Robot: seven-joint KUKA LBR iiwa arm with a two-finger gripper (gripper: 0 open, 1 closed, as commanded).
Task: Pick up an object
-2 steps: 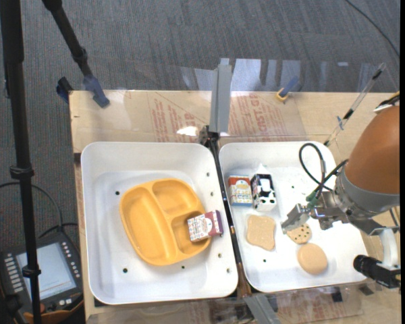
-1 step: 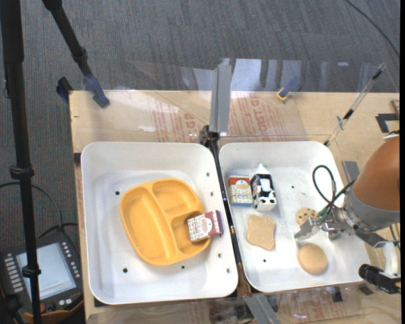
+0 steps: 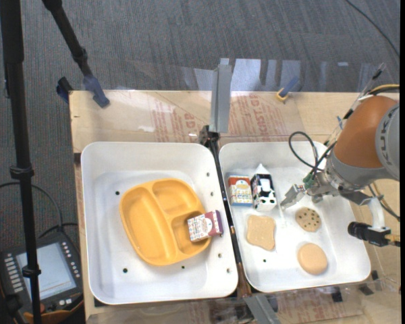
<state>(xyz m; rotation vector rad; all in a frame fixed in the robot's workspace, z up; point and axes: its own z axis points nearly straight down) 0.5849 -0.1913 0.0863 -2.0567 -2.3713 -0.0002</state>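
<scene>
The right bin (image 3: 337, 275) holds a small red and blue carton (image 3: 239, 190), a black and white milk carton (image 3: 262, 192), a slice of toast (image 3: 261, 232), a chocolate-chip cookie (image 3: 308, 219) and a round tan bun (image 3: 312, 258). My gripper (image 3: 292, 196) hangs low over this bin, between the milk carton and the cookie and just above the toast's far right corner. Nothing shows in its grasp. In the left bin (image 3: 101, 181), a yellow divided plate (image 3: 148, 214) carries a small maroon and white carton (image 3: 204, 226) on its right side.
The arm's orange band (image 3: 364, 130) and its cables (image 3: 307, 150) hang over the right bin's far right part. A grey upright post (image 3: 220, 100) stands behind the seam between the bins. A black stand (image 3: 17, 113) and a tablet (image 3: 44, 272) are at the left.
</scene>
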